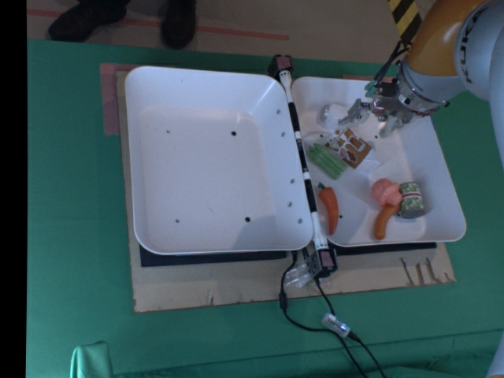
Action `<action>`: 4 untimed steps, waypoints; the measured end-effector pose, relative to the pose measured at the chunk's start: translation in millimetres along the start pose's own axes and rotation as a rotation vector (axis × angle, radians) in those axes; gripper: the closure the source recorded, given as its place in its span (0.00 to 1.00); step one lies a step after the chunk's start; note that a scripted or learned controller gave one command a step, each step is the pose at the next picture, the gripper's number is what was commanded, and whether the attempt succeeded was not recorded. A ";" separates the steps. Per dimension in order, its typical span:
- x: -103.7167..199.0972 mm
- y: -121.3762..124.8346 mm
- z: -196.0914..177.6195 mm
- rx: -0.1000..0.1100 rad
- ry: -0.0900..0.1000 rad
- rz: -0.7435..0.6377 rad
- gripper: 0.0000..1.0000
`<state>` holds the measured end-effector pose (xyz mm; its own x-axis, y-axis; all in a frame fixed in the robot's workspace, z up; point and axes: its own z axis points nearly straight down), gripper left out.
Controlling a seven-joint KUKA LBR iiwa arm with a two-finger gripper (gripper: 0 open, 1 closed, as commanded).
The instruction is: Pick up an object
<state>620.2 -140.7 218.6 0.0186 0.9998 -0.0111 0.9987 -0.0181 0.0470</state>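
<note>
— Gripper (pixel 376 110) poised over the far end of the right bin (pixel 441 176), fingers spread, nothing between them. Positioned, probably, to drop onto something.

— Which object?

— Hard to say. Closest: pale lump (pixel 328 116) just left, printed packet (pixel 348 146) just nearer. Further toward the near edge: green beans (pixel 324 161), orange carrot (pixel 328 209), pink toy (pixel 386 193). Left bin (pixel 150 93) bare, likely the drop side.

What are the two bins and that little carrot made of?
The bins look like smooth, slightly glossy white plastic: moulded rounded corners, soft sheen. The carrot looks like a plastic toy, given its uniform orange-red colour and green tip, though rubber can't be ruled out.
</note>
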 end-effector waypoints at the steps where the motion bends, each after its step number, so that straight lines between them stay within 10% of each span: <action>1: 5.2 -11.9 5.5 -0.025 -0.004 0.001 0.00; 2: 0.2 -5.3 -18.4 -0.060 -0.013 0.015 1.00; 3: 0.4 -5.8 -17.3 -0.056 -0.012 0.015 0.00; 4: 22.8 -13.6 11.8 0.003 -0.002 -0.001 0.00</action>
<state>607.6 -117.8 206.0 0.0173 0.9998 -0.0129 0.9989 -0.0167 0.0439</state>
